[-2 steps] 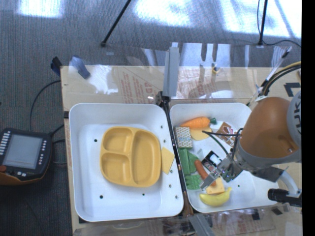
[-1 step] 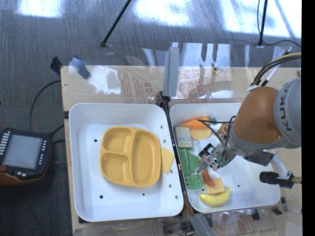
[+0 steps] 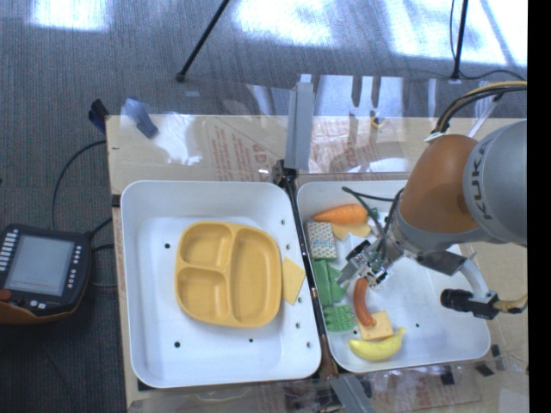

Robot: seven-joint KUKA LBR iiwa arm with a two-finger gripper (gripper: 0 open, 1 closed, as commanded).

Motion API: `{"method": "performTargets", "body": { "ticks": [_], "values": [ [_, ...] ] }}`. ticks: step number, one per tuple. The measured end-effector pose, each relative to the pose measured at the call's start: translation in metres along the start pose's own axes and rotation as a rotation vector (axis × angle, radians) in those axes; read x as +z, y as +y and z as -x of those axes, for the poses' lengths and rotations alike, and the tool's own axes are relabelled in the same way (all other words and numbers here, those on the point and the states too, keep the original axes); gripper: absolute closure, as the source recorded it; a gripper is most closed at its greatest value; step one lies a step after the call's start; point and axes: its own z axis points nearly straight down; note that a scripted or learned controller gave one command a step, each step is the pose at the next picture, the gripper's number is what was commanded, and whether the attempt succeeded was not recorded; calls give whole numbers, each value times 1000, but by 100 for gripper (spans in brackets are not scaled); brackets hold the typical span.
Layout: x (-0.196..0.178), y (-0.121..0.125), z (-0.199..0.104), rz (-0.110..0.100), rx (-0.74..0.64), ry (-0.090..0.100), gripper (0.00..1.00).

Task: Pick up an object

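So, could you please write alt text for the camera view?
A grey arm's gripper hangs low in the right bin above toy food: carrot, sausage, banana. The left bin holds a yellow tray.

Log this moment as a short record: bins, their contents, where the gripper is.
left bin: holds a yellow divided tray; a pale yellow slice lies at the tray's right edge
right bin: holds toy foods along its left side
foods, top to bottom: carrot, cracker, green pieces, sausage, banana
gripper: over the right bin, just above the sausage's upper end
grasp: nothing seen held
beside bench: teach pendant on the floor, left
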Motion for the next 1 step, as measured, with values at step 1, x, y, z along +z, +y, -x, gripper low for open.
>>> {"method": "performTargets", "body": {
  "ticks": [1],
  "values": [
    [-1,-10,-11,12,-29,-12,0]
  ]
}}
